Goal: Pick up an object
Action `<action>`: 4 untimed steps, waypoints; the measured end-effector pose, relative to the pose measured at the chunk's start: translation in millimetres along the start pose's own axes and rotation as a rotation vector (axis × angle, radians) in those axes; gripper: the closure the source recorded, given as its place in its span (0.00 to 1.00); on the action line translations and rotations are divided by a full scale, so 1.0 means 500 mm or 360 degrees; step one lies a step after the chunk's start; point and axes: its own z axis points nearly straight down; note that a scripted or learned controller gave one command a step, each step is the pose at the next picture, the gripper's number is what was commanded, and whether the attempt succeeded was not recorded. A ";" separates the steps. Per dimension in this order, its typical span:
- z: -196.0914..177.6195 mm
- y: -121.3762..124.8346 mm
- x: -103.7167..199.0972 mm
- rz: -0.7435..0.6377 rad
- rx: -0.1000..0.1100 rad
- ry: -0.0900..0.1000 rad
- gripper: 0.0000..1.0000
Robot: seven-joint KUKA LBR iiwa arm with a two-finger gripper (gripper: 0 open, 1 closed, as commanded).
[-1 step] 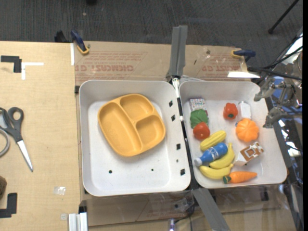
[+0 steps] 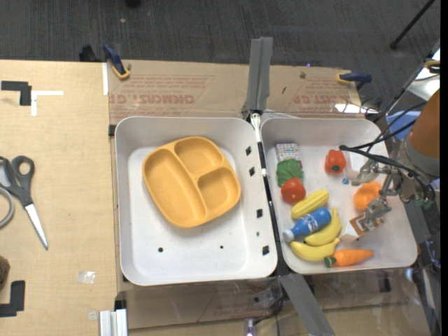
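Note:
The right bin (image 2: 315,122) holds several toy foods: a red-orange pepper (image 2: 335,161), a green leafy piece (image 2: 289,169), a red tomato (image 2: 292,190), a yellow corn-like piece (image 2: 309,204), a blue bottle (image 2: 308,224), yellow bananas (image 2: 318,243), a carrot (image 2: 348,257) and an orange (image 2: 363,197). My gripper (image 2: 375,213) hangs low at the right side of this bin, just right of and partly over the orange. A small brown and white item (image 2: 362,224) lies right beneath it. I see nothing clearly held.
The left bin (image 2: 140,257) carries a yellow divided plate (image 2: 192,180). A white packet (image 2: 287,150) lies at the back of the right bin. Black cables (image 2: 364,149) trail from the arm over that bin's right rear. Scissors (image 2: 24,194) rest on the bench far left.

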 end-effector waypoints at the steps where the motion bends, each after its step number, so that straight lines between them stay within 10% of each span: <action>1: 0.027 -0.002 -0.045 0.0184 0.0002 0.0003 0.00; 4: 0.057 0.088 -0.118 0.0737 -0.0002 0.0025 0.00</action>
